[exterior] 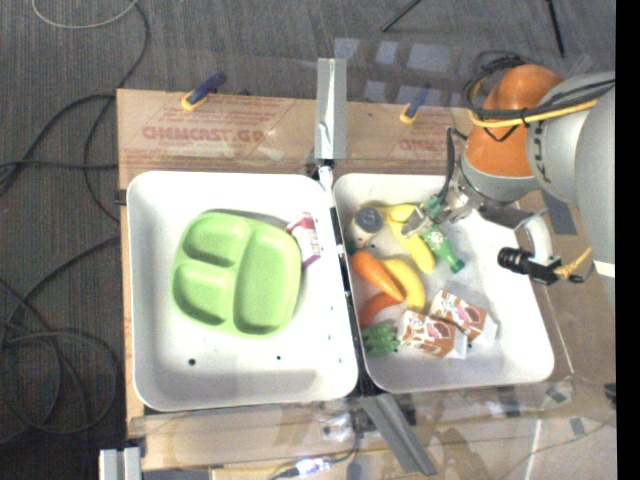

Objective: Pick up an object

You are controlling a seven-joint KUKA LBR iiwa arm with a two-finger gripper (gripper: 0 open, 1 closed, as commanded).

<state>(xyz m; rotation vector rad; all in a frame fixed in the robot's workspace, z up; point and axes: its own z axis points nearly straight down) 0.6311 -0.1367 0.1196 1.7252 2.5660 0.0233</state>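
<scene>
My gripper (432, 216) hangs low over the back of the right bin (520, 363), reaching in from the right. It sits right over a yellow banana (418, 248) and a green bottle-like object (449, 255), and its tip overlaps them, so contact is unclear. Beside it lie a grey round object (368, 218), an orange carrot (374, 270), a second yellow piece (407, 282), a red item (374, 309), a green leafy toy (380, 340) and two printed cartons (430, 334) (463, 315).
The left bin (160, 368) holds a green divided plate (240, 271) and a small red-and-white packet (309, 239) by the dividing wall. A black cable fitting (525, 261) juts from the arm over the right bin. Yellow-blue clamps (203, 90) grip the cardboard behind.
</scene>
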